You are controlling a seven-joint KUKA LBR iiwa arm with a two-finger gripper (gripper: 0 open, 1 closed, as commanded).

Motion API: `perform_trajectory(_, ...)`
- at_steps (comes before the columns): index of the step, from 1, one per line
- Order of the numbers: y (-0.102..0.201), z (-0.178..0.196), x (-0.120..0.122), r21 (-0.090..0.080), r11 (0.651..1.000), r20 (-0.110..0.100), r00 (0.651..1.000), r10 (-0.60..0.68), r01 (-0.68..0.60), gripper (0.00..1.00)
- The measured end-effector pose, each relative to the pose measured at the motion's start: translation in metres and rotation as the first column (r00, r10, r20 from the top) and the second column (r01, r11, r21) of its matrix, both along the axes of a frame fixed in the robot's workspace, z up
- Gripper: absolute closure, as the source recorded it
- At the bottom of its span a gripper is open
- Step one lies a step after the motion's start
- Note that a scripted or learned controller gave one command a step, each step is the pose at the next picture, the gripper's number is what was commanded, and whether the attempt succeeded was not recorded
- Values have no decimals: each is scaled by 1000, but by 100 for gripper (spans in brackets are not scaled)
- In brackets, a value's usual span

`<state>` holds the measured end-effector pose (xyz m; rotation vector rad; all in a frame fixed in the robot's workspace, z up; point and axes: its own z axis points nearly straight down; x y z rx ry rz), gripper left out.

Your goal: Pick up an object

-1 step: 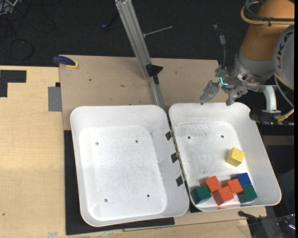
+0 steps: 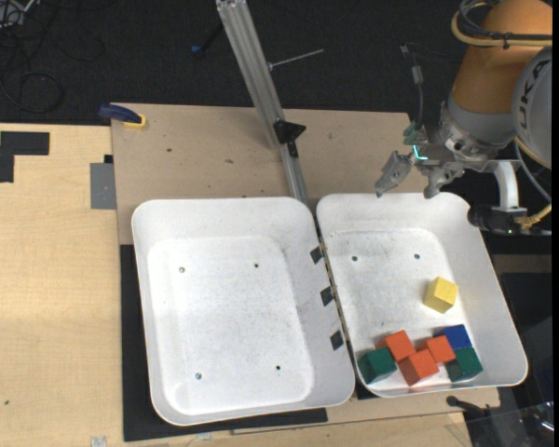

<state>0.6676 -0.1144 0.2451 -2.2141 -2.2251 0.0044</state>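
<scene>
Gripper [image 2: 412, 177] up over the far rim of the right bin [image 2: 489, 277], fingers spread apart, nothing between them.

Blocks all sit in the right bin's near half, well apart from the gripper: yellow block [image 2: 440, 294] alone mid-right; at the near edge a touching cluster of green block [image 2: 378, 364], three orange blocks [image 2: 419, 367], blue block [image 2: 457, 336] and a second green block [image 2: 465, 368]. Left bin [image 2: 158, 250] alongside.
</scene>
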Motion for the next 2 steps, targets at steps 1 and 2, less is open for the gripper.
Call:
perform_trajectory(1,5,-45,-3,1,1000,-4,1000,0,0,0)
perform_trajectory(2,2,-89,-6,1,1000,-4,1000,-4,4,0)
